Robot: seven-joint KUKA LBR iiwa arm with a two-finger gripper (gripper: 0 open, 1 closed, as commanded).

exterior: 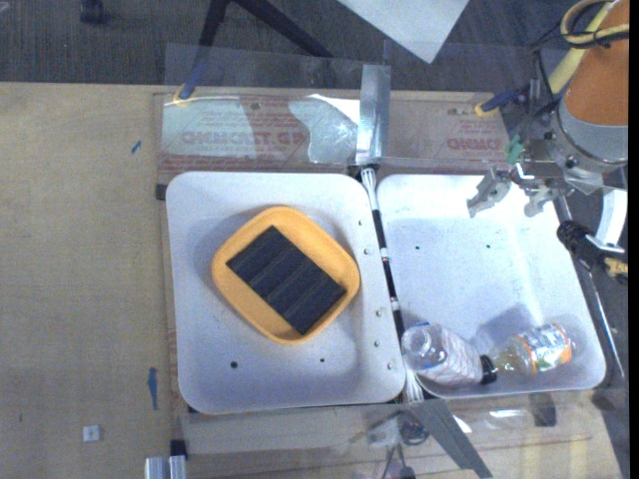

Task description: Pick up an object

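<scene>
Lying along the lower edge of the right bin [559,267], two plastic bottles [449,355] are waiting — while the gripper [507,190] is hovering at upper right, fingers apart and holding nothing, seemingly poised for a descent — the yellow tray [285,285] sitting in the left bin [200,218].

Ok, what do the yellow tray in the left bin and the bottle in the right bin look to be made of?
The yellow tray looks like matte molded plastic with rounded edges; its dark ribbed insert may be rubber or plastic, hard to tell. The bottle seems thin clear plastic: see-through, glinting, with a printed label and a dark cap.
</scene>
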